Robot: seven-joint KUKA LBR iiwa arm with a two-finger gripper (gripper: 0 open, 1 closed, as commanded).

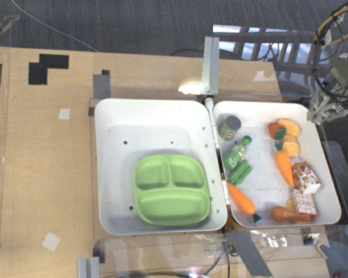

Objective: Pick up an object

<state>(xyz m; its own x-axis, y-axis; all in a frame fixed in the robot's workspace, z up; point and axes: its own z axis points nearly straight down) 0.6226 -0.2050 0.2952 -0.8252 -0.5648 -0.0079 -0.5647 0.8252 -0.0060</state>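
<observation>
Nearest the lens, green divided plate [171, 189] in left bin [113, 132]. In right bin [261, 110]: can [228, 127], green bottle [238, 150], orange carrot [241, 200], second carrot [285, 165], snack packet [305, 189]. Far right, beyond the bin's corner, gripper [325, 112]; cannot tell the claw's state.

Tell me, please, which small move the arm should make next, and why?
Probably it should swing left and down, over the right bin. The gripper hangs at that bin's far right corner, outside the rim, with nothing seen in it. The toys lie inside; the carrot lies fairly apart from the others, so it seems an easy first target.
</observation>
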